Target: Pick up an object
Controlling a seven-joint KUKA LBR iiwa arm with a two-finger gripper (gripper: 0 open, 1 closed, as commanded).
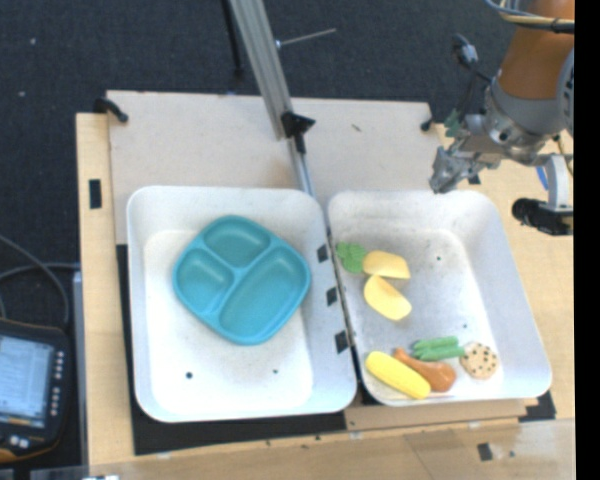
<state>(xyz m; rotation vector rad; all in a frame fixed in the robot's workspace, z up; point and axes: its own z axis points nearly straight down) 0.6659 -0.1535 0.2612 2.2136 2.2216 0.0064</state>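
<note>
Above the right bin's (pixel 500 268) far rim hangs the pincer (pixel 446 178), its spread impossible to tell.

Two shallow white bins side by side: left bin (pixel 150 388), right bin (pixel 515 298). One teal divided plate (pixel 242 279), three compartments, in the left bin. Seven toy food pieces in the right bin: three yellow, namely upper yellow piece (pixel 387 264), middle yellow piece (pixel 388 297), and long yellow piece (pixel 397 375); two green, namely leafy green piece (pixel 351 257) and green pod (pixel 437 347); one orange piece (pixel 430 370); one speckled cookie (pixel 479 360). One arm, one gripper (pixel 446 181). One slanted metal rail (pixel 265 58).
</note>
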